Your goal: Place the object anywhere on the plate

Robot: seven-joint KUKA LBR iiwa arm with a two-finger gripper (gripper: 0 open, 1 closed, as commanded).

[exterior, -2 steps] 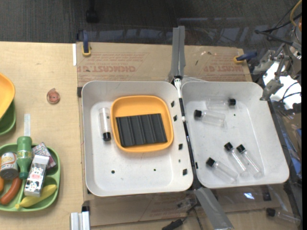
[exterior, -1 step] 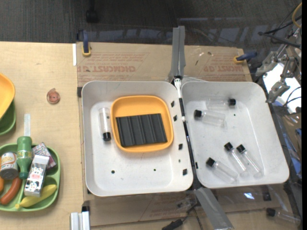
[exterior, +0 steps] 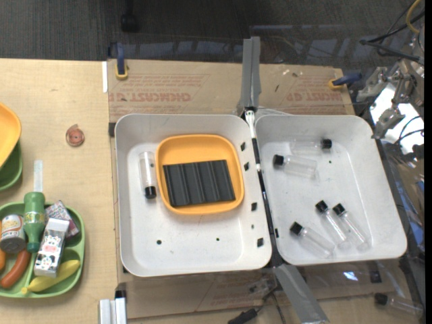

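Nearest, three vials lie in the right bin; two more lie farther back. In the left bin, one vial rests just beside the orange plate, not on it. Placement remains undone. End effector state: cannot tell.

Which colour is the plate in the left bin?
The plate is orange-yellow, with a dark ribbed insert; the camera view shows it.

The bench carries cardboard under two white bins, a green tray of toy food, a pink disc.
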